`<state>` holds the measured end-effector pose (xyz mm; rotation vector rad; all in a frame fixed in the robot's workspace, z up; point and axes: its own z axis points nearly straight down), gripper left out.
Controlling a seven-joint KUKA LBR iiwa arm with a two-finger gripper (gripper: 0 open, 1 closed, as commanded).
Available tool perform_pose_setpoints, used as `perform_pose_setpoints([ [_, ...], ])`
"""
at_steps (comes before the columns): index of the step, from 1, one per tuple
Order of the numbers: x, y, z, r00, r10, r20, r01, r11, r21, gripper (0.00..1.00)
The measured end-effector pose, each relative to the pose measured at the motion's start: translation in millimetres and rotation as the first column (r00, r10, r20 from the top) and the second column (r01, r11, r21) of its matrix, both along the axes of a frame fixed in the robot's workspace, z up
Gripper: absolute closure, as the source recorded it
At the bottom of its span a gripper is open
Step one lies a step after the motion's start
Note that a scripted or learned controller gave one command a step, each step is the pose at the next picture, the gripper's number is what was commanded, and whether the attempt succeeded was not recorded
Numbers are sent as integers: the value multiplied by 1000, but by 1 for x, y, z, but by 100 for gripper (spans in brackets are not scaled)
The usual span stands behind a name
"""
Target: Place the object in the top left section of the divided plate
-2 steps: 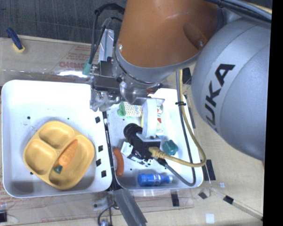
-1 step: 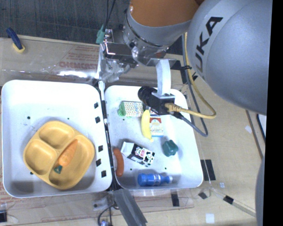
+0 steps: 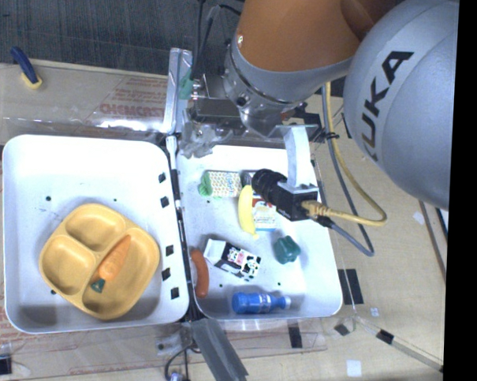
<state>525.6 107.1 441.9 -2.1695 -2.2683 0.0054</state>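
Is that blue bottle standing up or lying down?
Lying down: the blue bottle rests on its side along the right bin's near edge.

One fixed camera above the bench point(image 3: 85, 92) — looking down aslant

Two bins are set side by side on a bench. In the left bin point(image 3: 34, 161), a divided plate point(image 3: 66, 253) is placed toward the near side, and a carrot point(image 3: 111, 261) is laid in its right section. In the right bin point(image 3: 321, 276), a banana point(image 3: 245, 208) is found near the middle, with a card point(image 3: 221, 182) to its far left. A bottle point(image 3: 257, 303) is laid along the near wall, a sausage point(image 3: 200, 272) by the left wall, and a box point(image 3: 234, 259) between them.
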Motion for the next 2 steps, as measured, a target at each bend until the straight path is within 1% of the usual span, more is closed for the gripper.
perform_pose_setpoints([
  [1,-23,-6,0,999,35,0,-35,999,0,100],
  [2,-33,-24,0,999,47,0,-47,999,0,100],
])
